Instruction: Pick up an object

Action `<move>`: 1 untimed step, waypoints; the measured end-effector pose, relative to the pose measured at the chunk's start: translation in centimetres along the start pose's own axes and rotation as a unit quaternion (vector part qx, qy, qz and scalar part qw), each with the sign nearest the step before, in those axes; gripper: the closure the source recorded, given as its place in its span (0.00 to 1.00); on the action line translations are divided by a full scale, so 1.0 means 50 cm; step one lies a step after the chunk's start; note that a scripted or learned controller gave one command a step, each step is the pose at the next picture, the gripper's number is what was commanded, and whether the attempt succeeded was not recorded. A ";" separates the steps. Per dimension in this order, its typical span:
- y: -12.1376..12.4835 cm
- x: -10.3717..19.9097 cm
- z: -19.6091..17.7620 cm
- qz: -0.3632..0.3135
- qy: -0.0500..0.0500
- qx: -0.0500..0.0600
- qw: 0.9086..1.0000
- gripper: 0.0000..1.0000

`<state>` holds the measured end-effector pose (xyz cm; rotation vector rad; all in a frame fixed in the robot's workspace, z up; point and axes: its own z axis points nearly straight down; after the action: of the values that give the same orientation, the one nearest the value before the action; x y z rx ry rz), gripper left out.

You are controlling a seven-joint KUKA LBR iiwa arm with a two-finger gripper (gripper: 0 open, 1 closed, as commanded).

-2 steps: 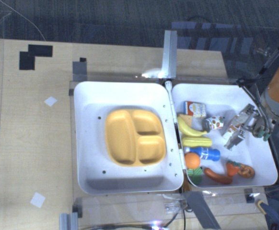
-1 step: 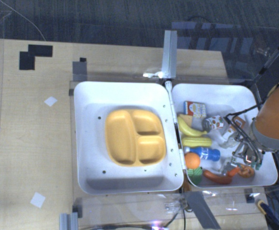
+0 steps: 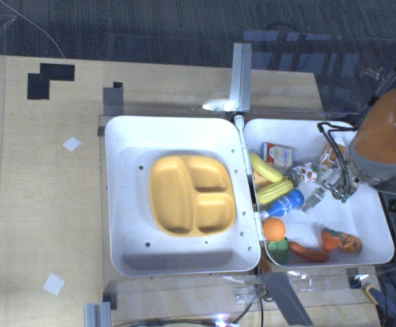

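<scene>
Toys heaped in right bin (image 3: 375, 247): carrot (image 3: 341, 241) at five o'clock, orange (image 3: 274, 229) nearer, corn (image 3: 274, 191), bottle (image 3: 288, 202), carton (image 3: 277, 154) at twelve. Gripper (image 3: 318, 195) beside bottle, spread unclear. Yellow tray (image 3: 188, 194) in left bin (image 3: 126, 182).

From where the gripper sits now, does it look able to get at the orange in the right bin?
Probably yes. The orange lies uncovered near the front-left of the right bin, with the gripper above the same bin; the blue bottle lies close beside it.
</scene>
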<state>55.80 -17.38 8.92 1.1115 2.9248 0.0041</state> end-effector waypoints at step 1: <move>0.130 -0.029 0.003 0.159 0.004 0.003 0.987 0.00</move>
<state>61.22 -13.47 8.83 1.5668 2.7208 0.0019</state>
